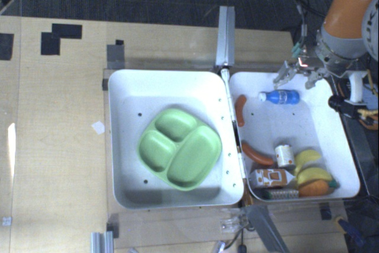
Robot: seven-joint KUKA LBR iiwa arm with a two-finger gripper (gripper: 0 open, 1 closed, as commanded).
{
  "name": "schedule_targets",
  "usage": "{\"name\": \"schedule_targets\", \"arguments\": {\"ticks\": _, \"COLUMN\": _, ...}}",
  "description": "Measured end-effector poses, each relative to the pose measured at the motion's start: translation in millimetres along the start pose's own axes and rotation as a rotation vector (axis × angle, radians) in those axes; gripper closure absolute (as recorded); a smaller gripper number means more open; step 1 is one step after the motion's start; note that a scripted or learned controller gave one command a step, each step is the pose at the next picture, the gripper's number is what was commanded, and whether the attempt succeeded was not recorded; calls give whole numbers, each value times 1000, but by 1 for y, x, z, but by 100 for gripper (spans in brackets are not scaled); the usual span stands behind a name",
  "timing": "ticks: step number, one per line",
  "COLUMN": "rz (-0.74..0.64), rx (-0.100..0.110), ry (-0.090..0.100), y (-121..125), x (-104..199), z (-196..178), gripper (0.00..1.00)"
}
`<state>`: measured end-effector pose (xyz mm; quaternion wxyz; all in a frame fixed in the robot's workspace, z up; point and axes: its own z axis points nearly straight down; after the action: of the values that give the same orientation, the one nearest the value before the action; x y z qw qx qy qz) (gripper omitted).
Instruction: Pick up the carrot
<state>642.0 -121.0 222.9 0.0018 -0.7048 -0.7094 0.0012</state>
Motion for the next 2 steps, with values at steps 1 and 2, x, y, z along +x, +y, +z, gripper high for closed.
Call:
{"name": "schedule_targets", "arguments": {"ticks": 1, "rz": -109, "rx": 1, "ry": 1, "y": -51, "x": -30, "z": 90, "gripper": 0}}
{"name": "schedule_targets", "arguments": {"ticks": 2, "rz": -195, "rx": -19, "ry": -5, "y": -149, "x": -6, "z": 134, "gripper": 0}}
